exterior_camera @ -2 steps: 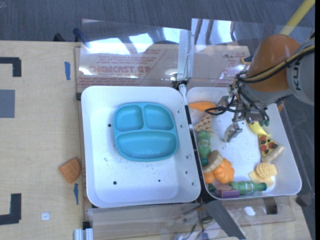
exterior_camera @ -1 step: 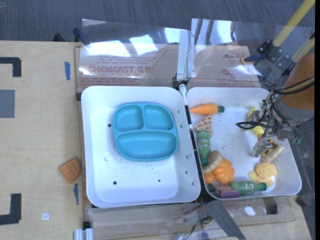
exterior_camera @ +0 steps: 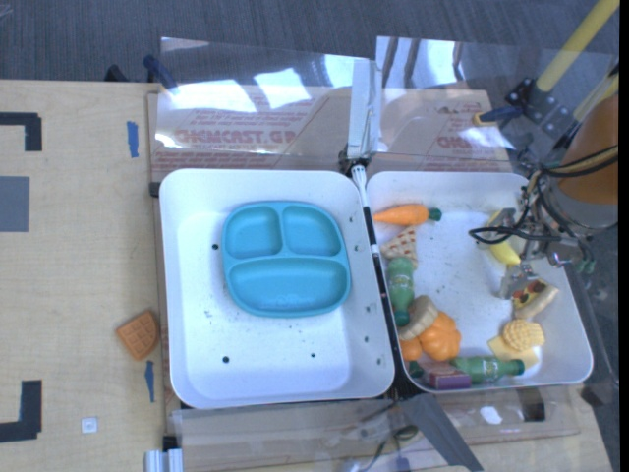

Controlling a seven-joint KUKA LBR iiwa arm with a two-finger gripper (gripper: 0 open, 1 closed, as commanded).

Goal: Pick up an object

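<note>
In the right-hand white bin (exterior_camera: 462,254), the arm's gripper (exterior_camera: 518,281) hangs low over the right side, near a yellow banana-like piece (exterior_camera: 505,254) and just above a tan toy slice with dark spots (exterior_camera: 534,298). Cables and the wrist crowd the view, so I cannot tell how the end effector is set or whether it grips anything.

Candidate objects to pick sit all around. An orange toy carrot (exterior_camera: 401,214) with a green tip lies at the bin's upper left. A round orange fruit (exterior_camera: 440,338) and a green bottle shape (exterior_camera: 488,367) lie along the lower edge, and a yellow waffle-textured piece (exterior_camera: 521,337) rests at the lower right. All look like smooth moulded plastic play food, light and likely to slide.

To do this step well, I judge the gripper should centre over one piece standing apart from its neighbours, such as the tan slice, descend straight, and close across its narrow width, since the clustered pieces at lower left could jam.

The left bin (exterior_camera: 187,264) holds a blue three-compartment plastic plate (exterior_camera: 286,259). A brown waffle-patterned block (exterior_camera: 139,333) lies on the wooden bench (exterior_camera: 69,264) beside it.
</note>
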